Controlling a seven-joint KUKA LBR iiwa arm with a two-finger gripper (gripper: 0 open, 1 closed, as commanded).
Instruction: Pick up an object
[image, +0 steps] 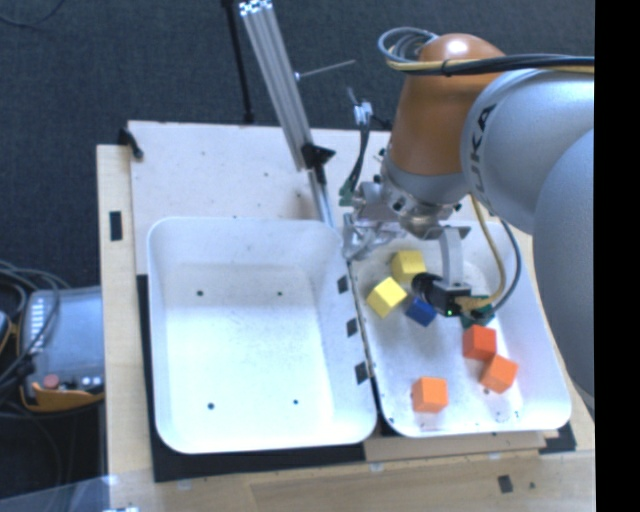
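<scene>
Tool (365, 238) hangs over the upper left corner of the right bin (545, 395), close to the rim where the two bins meet; whether it is spread or pressed together cannot be told from this angle, and nothing shows in its grip.

Six cubes lie in the right bin. One yellow cube (408, 266) sits just below the tool, and a second yellow cube (387, 296) lies beside it, nearer the dividing rim. A blue cube (421, 312) rests just right of the second yellow one, partly hidden under the wrist. Farther toward the front are a red-orange cube (479, 342), an orange cube (499, 373) touching or nearly touching it, and another orange cube (430, 393) apart to their left, near the front wall.

The left bin (165, 250) stands beside it on the pale worktop (200, 170). Dark lettering on the grey arm (530, 130) is too skewed to read.
</scene>
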